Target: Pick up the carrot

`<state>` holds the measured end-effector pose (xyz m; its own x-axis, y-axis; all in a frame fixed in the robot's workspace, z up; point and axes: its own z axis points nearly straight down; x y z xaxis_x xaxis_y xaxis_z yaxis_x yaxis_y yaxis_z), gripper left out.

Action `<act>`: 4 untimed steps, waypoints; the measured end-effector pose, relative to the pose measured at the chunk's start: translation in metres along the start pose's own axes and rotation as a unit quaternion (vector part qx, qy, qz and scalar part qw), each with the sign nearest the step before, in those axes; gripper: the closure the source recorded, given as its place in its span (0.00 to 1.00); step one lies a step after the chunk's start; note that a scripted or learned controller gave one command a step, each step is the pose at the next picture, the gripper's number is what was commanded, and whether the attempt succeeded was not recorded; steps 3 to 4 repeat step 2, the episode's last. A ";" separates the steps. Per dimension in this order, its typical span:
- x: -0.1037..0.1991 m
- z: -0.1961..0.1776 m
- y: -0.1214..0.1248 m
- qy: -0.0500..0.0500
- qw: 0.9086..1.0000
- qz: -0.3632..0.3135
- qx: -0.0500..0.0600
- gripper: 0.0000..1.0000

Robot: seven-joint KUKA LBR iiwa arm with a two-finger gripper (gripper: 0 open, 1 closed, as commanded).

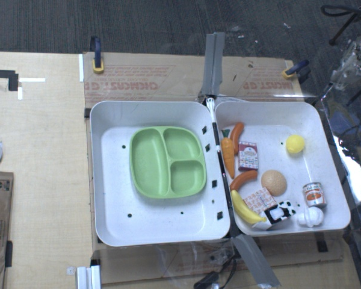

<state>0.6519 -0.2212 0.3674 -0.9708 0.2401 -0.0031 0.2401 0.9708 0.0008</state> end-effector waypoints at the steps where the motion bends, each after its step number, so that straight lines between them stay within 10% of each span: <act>1: 0.000 0.060 0.000 0.000 0.994 -0.110 0.000 1.00; 4: -0.001 0.049 0.000 -0.004 0.994 -0.108 -0.001 1.00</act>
